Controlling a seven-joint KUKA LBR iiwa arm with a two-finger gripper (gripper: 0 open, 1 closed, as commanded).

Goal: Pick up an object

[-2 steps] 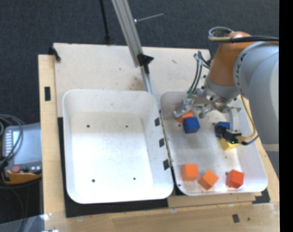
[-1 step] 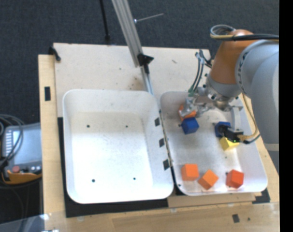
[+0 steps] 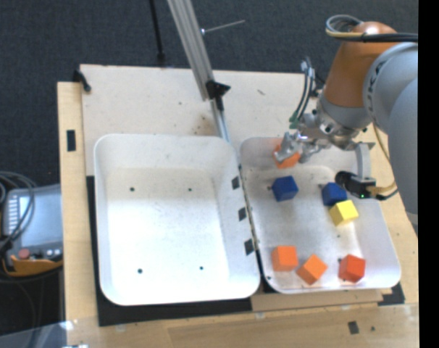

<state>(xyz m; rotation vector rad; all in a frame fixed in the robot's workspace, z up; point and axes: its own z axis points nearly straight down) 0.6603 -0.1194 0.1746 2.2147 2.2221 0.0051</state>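
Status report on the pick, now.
Gripper over right bin's far corner, at orange block; grasp unconfirmed. Six other blocks sit loose. Nothing in the way.

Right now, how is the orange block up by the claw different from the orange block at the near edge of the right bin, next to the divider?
The orange block by the claw sits at the right bin's far end, tilted and partly covered by the claw. The near orange block lies flat and fully in the open, close beside another orange block. They share the same colour and look about the same size.
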